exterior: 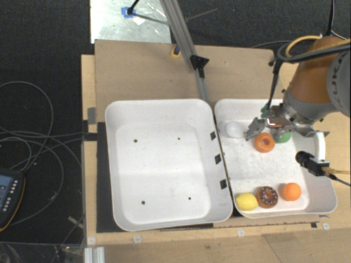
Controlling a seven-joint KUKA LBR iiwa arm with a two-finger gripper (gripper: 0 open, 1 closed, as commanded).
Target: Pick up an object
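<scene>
1. We see the grey arm with the orange band reaching in from the right, and its two-finger gripper (267, 126) hangs low over the right shallow white plastic bin (241, 163), near that bin's far side.
2. We cannot tell how the gripper is set, because the wrist covers it from above and the metal parts below it are too small to read.
3. Just below the gripper, on its near side, lies an orange ring-shaped toy doughnut (264, 142). It seems to touch the gripper's lower edge, or almost, but we do not see it between anything, so we do not say it is held.
4. Just to the right of the gripper a small green round object (283, 137) shows, half hidden under the wrist.
5. To the left of the gripper, a little apart, rests a white round ball (234, 129), hard to see against the bin.
6. Well below the gripper, along the near wall, stand three things in a row: a yellow lemon-shaped toy (247, 201), a brown sprinkled doughnut (267, 196) and an orange round ball (292, 191).
7. We judge that the step in hand is the approach, or the descent, onto the orange ring.
8. The next move calls for centring over the ring, closing on its rim, then lifting straight up; the green object so near could be pushed or caught.
</scene>
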